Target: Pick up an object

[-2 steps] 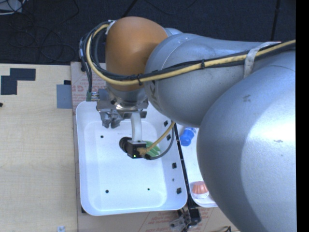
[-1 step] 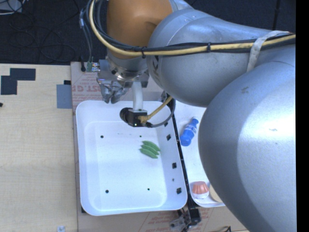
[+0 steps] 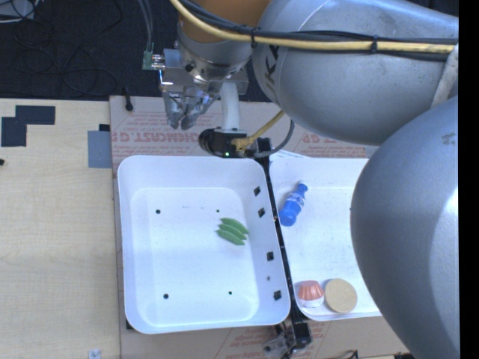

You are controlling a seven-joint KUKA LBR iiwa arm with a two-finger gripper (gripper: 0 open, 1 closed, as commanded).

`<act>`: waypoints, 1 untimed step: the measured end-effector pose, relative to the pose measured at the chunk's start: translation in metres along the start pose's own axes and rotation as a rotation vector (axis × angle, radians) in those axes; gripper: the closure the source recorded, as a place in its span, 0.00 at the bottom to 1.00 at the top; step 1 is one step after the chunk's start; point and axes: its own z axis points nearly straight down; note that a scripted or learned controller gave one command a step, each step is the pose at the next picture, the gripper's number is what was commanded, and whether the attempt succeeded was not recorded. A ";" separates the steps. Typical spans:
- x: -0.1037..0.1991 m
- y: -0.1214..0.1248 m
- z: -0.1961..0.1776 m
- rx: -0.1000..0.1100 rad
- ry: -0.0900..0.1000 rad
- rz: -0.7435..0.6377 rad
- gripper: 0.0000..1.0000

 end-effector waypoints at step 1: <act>-0.009 -0.003 0.089 0.017 -0.007 0.006 1.00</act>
